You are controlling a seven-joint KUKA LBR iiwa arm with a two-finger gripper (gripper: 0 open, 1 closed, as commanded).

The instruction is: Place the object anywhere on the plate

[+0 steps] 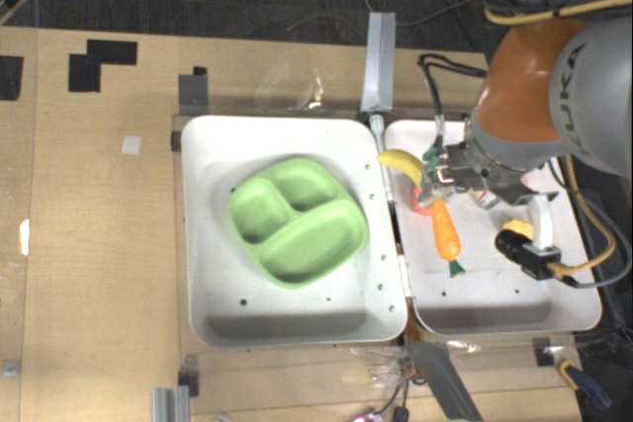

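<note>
Carrot-shaped orange plastic toy (446, 231) lies in the right bin (495, 306), at three o'clock from the green sectioned plate (297, 217). Farther back, a yellow banana (400, 163). Gripper (433, 183) hovers above (finger spacing unclear); crowding risks a wrong grab.

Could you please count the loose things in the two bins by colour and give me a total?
Green: 1, the plate in the left bin
Yellow: 1, the banana in the right bin
Orange: 1, the carrot in the right bin
Total: 3
</note>
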